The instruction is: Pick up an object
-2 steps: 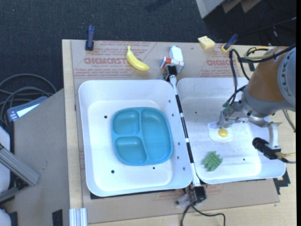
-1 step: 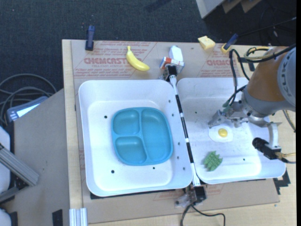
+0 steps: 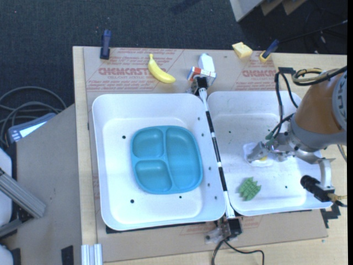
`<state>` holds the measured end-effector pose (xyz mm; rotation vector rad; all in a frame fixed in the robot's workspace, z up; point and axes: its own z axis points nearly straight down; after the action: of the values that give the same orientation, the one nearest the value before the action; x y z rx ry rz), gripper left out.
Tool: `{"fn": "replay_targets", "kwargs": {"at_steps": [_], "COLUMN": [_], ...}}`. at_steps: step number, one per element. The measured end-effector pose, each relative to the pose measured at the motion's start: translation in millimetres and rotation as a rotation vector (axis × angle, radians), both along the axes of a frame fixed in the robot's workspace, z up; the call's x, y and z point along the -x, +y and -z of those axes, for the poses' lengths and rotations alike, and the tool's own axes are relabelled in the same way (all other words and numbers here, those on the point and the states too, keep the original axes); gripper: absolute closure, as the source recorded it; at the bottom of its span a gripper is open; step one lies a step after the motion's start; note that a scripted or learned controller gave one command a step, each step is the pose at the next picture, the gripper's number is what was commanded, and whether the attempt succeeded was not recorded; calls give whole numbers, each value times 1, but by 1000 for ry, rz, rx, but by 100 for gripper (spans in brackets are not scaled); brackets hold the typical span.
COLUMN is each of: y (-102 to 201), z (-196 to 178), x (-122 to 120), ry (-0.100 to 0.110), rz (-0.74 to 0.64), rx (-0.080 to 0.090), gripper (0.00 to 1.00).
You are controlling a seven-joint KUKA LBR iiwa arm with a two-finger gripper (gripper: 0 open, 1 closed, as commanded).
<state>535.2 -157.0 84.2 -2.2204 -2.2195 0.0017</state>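
Reaching target: a small pale object with a yellow part point(image 3: 263, 160) lies on the floor of the right bin point(image 3: 242, 106), right of the frame's middle, just under the tool tip.
Tool: the tool point(image 3: 257, 153) is low over that object, perhaps touching it; whether it is wide, narrow or closed on something I cannot tell.
Other object: a green leafy piece point(image 3: 249, 188) lies near, lower in the same bin, apart from the tool.
Progress: nothing is lifted as far as I can see; I judge the grasp and the lift are not yet done.
Left bin: a blue divided plate point(image 3: 166, 159) rests in the left bin point(image 3: 110, 115).
Worktop: a banana point(image 3: 159, 70) lies on the worktop point(image 3: 127, 70) at the upper middle.
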Motion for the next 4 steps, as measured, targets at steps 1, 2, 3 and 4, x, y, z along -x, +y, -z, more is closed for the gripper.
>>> {"fn": "replay_targets", "kwargs": {"at_steps": [1,2,3,4], "y": [0,0,4,9], "z": [-11,-11,-33,1], "x": [-1,-1,-101,-65], "ry": [-5,-4,-4,0], "rz": [1,1,-2,0], "rx": [1,1,1,0], "gripper": [100,0,0,0]}}
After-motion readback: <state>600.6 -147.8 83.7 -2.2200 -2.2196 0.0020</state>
